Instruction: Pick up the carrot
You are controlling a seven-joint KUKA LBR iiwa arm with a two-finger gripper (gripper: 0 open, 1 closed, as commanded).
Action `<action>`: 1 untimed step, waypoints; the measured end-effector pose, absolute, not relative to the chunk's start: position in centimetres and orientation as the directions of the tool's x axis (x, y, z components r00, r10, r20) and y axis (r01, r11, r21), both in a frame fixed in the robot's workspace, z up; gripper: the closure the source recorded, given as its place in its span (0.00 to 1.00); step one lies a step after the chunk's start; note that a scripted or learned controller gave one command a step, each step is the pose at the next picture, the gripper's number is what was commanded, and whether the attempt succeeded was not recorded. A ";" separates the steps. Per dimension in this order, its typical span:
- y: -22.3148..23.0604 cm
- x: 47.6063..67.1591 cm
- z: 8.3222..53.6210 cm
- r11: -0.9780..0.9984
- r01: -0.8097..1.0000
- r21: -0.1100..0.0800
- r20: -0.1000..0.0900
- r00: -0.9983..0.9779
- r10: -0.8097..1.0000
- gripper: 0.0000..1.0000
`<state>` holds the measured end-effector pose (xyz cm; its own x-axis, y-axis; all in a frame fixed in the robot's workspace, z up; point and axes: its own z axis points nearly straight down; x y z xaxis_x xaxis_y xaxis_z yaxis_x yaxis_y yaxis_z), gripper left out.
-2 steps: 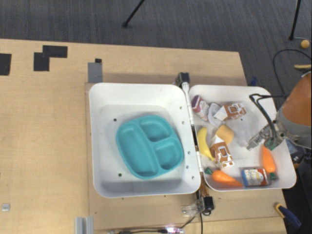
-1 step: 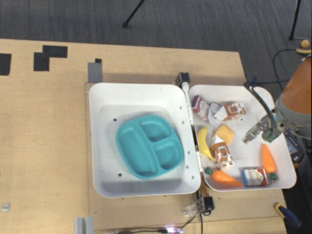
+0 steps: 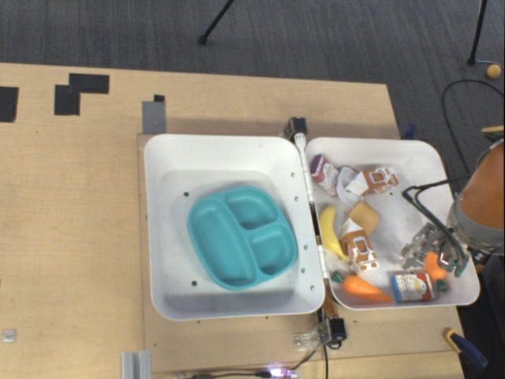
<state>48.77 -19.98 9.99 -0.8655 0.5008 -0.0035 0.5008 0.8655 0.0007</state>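
Right bin (image 3: pixel 379 152): hand (image 3: pixel 432 253) low near carrot (image 3: pixel 365 289), its opening impossible to judge.

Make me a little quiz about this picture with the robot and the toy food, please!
1. True or false: the carrot lies in the left bin.
2. What sits in the left bin? A) a teal divided plate B) a red cup C) a banana
3. Fill in: the gripper is over the ____ bin, near its right side.

Key:
1. False. The carrot lies along the near edge of the right bin, beside a small can.
2. A. The banana is in the right bin.
3. Right. It is apart from the carrot, with the can between them.
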 end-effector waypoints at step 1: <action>-15.9 49.3 21.3 0.877 0.480 0.007 -0.022 -0.877 0.480 1.00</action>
